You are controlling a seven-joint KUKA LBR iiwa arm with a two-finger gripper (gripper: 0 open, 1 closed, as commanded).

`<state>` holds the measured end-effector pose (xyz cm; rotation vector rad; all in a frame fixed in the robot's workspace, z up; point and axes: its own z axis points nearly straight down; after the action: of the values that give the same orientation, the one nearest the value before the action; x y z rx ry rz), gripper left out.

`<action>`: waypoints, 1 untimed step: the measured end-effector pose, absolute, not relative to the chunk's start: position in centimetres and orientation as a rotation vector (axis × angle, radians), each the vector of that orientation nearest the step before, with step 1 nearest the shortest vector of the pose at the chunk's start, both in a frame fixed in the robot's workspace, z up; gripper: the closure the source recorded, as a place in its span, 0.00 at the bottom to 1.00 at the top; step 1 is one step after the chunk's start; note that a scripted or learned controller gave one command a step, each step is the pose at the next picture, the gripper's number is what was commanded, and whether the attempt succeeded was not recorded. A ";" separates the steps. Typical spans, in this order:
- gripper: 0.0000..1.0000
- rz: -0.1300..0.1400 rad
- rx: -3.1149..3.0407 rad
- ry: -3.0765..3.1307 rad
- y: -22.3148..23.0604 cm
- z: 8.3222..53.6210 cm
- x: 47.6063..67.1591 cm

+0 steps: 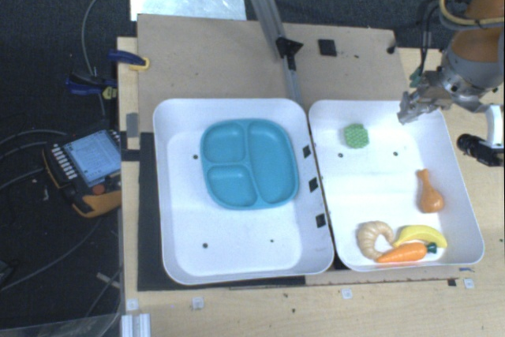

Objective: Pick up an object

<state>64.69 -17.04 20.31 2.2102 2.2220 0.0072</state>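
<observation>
The right bin (379, 170) holds a green round object (356, 136) near its back left, an orange drumstick-shaped toy (428, 192) at the right, and a cluster at the front: a beige croissant (372, 236), a yellow banana (420, 234) and an orange carrot (404, 252). My gripper (412, 110) hangs over the back right corner of this bin, well right of the green object, with nothing seen in it.
The left bin (181, 233) carries a blue divided plate (249, 162). A slanted metal pole (264, 0) crosses the back of the bench. Clamps and a blue device (85, 158) lie off the bench at the left.
</observation>
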 end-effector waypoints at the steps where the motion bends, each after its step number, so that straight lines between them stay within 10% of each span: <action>1: 1.00 0.006 2.211 2.224 -17.0 23.7 64.9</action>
<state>64.86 -17.04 23.66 2.2105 2.2242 0.0061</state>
